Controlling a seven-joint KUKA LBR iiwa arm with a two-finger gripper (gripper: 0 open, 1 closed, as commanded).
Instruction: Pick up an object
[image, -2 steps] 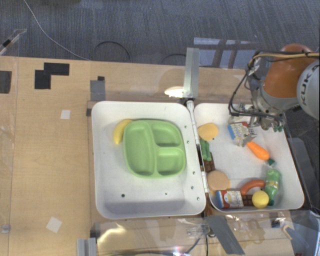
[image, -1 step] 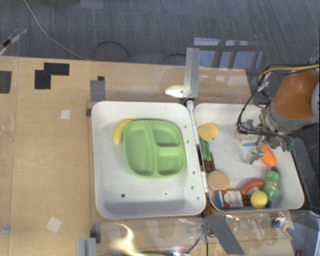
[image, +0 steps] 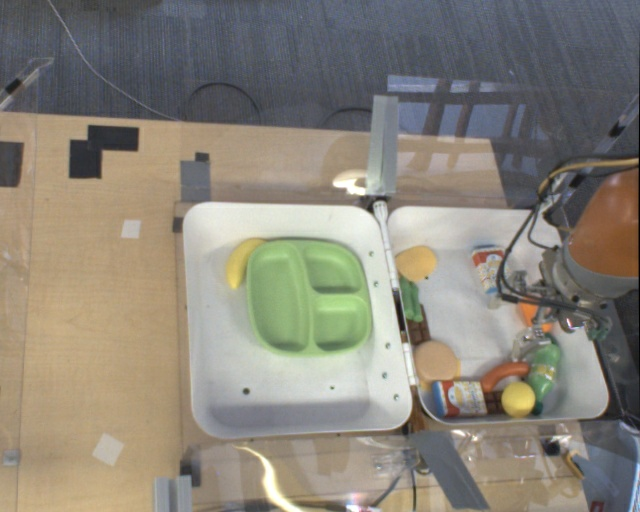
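Pincer (image: 540, 338) above green bottle (image: 543, 368), state can't tell; bottle looks light, stiff, slick, so grip mid-body.

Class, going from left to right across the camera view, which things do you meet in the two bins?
Yellow banana → green divided plate → round tan cookie → small white can → green bottle, close under the end effector.

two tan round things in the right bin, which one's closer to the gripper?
The lower one, by the can at the bin's near end. The other lies at the far left corner, further from the gripper.
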